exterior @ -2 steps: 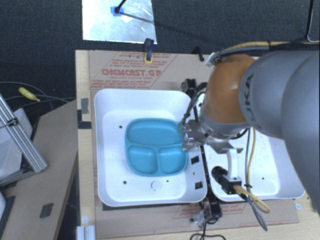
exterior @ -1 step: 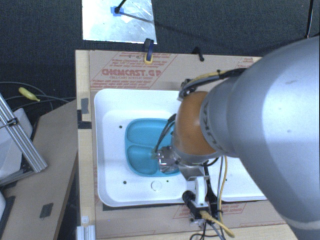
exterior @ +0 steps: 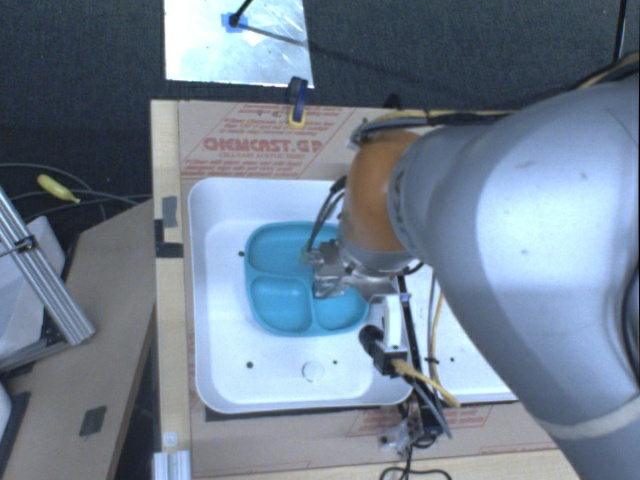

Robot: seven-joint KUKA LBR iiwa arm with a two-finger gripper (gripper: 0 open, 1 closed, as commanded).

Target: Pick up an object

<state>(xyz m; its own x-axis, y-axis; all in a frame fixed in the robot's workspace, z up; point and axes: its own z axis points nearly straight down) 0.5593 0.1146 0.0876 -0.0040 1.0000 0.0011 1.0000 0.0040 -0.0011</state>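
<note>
Camera view: I have the claw [exterior: 328, 280] low over the blue tray [exterior: 285, 288] in the left bin [exterior: 215, 298]; approach step. Its grip state I cannot tell; next, a confirmed closure.

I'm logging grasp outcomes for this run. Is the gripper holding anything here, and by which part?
It cannot be told. The grey arm's wrist covers the gripper above the blue divided plastic tray in the left white bin.

Dark carpet floor [exterior: 80, 78], reflective silver sheet [exterior: 238, 26], aluminium rails [exterior: 40, 273].
</note>
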